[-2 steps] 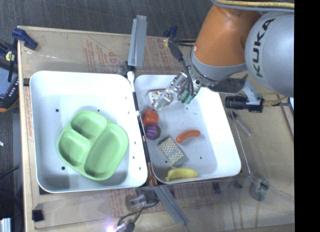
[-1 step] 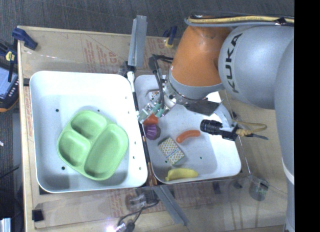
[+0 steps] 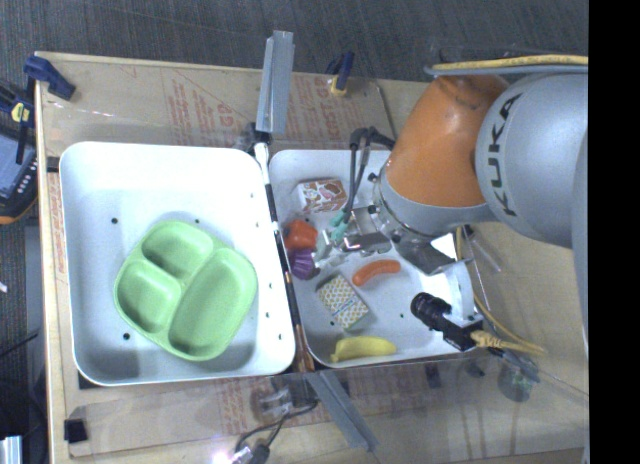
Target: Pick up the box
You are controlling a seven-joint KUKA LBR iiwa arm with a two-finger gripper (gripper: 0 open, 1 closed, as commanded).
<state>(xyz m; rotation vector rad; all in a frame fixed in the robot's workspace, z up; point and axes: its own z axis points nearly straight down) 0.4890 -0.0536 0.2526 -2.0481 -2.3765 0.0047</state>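
A small red-and-white box [image 3: 321,194] lies near the far left corner of the right bin [image 3: 420,352]. A flat box with a checkered top [image 3: 343,300] lies nearer the front, left of the middle. My gripper [image 3: 343,232] hangs low over the bin between the two, just below and right of the red-and-white box, beside a red round thing [image 3: 300,235]. Nothing shows in its grasp. The grey and orange arm hides the bin's right half.
An orange sausage [image 3: 376,272] lies right of the checkered box, a yellow banana [image 3: 364,348] by the front wall and a purple thing [image 3: 303,265] against the left wall. The left bin [image 3: 90,172] holds a green divided plate [image 3: 187,289].
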